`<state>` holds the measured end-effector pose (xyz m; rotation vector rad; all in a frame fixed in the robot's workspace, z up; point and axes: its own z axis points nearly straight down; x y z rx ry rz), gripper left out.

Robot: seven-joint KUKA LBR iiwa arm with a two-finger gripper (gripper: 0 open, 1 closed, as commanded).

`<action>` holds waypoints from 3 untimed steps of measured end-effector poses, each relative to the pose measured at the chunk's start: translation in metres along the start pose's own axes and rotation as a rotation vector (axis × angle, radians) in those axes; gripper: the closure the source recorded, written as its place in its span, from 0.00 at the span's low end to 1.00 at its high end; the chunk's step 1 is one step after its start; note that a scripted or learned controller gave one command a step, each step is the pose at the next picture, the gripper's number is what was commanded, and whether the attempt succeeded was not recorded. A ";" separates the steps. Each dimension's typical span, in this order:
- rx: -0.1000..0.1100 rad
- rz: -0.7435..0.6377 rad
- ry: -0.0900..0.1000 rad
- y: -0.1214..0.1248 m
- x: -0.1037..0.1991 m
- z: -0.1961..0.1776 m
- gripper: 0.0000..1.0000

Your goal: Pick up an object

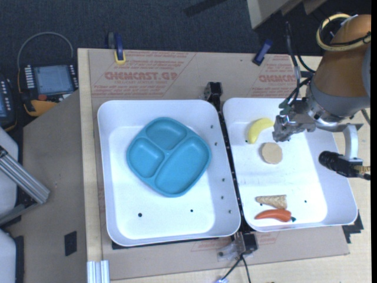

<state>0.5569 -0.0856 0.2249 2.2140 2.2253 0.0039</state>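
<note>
Hovering over the right bin (330, 217), our pincer (283, 130) sits between banana (258, 128) and cookie (271, 153) — likely choosing one; we cannot tell its state.

Right bin (330, 217): a yellow banana (258, 128) near its far left corner, a round tan cookie (271, 153) just beside, a tan wedge (272, 201) touching an orange carrot (273, 215) at its near edge.

The grey arm (339, 81) comes in from the right side, with its orange band (347, 34) high near the top corner. The wrist bends down and the gripper (281, 131) points to the left, held low.
</note>
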 end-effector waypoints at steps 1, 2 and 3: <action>0.003 0.000 0.001 0.010 0.048 0.009 1.00; 0.002 0.000 0.001 0.021 0.102 0.015 1.00; -0.001 -0.001 0.002 0.043 0.158 -0.001 1.00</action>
